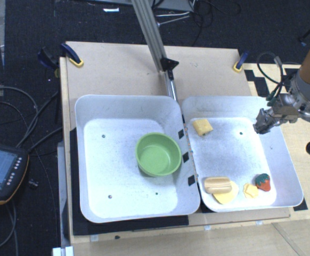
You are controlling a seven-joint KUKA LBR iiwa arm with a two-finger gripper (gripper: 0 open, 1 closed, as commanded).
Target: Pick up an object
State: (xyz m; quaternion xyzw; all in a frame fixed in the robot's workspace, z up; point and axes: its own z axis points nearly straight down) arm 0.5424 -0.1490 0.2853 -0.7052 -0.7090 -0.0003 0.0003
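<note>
gripper (262, 124): 3 o'clock edge of right bin (235, 148), fingers' state — can't tell
target: yellow block (202, 127), prob light + stiff, grab flat sides

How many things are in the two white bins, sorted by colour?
Green: 1, the bowl in the left bin.
Yellow: 3, the chunk, the small piece and the wedge, all in the right bin.
Tan: 1, the bun-like piece lying against the wedge.
Red with a green top: 1, the strawberry.
Total: 6.
</note>
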